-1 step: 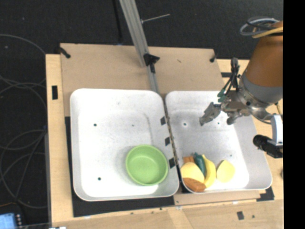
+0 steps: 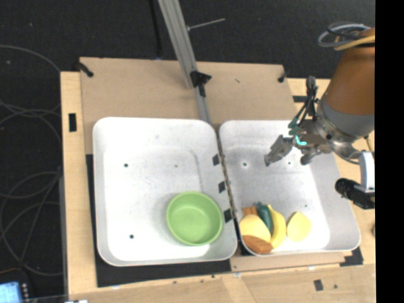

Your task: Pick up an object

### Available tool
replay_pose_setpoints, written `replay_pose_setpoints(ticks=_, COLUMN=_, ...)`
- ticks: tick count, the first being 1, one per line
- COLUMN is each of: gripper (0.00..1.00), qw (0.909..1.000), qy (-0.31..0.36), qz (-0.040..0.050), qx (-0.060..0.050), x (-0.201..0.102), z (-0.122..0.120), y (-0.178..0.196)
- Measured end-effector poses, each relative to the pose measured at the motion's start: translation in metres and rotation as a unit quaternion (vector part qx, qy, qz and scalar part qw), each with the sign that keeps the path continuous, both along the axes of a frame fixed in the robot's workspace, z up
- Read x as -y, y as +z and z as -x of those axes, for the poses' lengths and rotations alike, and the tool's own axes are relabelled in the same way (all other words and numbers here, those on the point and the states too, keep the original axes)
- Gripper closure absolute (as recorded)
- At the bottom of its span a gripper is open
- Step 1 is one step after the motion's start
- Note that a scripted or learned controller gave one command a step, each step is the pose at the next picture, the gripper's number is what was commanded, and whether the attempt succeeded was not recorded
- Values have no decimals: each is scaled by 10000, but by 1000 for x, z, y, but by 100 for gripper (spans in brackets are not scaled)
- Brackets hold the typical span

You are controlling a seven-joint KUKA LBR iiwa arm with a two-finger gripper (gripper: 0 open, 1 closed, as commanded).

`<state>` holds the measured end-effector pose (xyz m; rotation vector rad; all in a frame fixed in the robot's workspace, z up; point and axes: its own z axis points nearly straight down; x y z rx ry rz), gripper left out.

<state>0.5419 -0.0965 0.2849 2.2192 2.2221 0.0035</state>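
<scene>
- White plastic makes up both shallow bins, which sit side by side on the tan bench, their inner walls touching along the middle.
- Over the right bin hangs the grey arm with its orange band, reaching in from the right.
- Its gripper hovers above the far half of that bin, over bare white floor, with the two dark fingers spread apart and nothing between them.
- One finger points left and down toward the bin floor; the other sits just right of it, shorter from this angle.
- At the near edge of the right bin lies a cluster of toy food: a yellow banana, a dark green piece lying across it, and an orange-brown piece tucked at the near left corner, all touching.
- Just right of that cluster rests a yellow lemon-like piece, close beside the banana.
- These objects lie well apart from the gripper, nearer to me than it is.
- The left bin holds a light green bowl, upright, in its near right corner.
- A slanted metal pole rises from the far side of the bench, between the bins.
</scene>
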Motion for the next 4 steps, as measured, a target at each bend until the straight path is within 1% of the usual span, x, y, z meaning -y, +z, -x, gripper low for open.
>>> replay_pose_setpoints(ticks=2, gripper=0, qw=10000, qy=-15, qz=3, qx=-8, x=2, z=-11, y=-117)
replay_pose_setpoints(ticks=3, gripper=0, qw=10000, qy=-16, qz=15, qx=-28, x=10, z=-13, y=-162)
replay_pose_setpoints(ticks=4, gripper=100, qw=10000, qy=-39, qz=-4, qx=9, x=9, z=-15, y=-149)
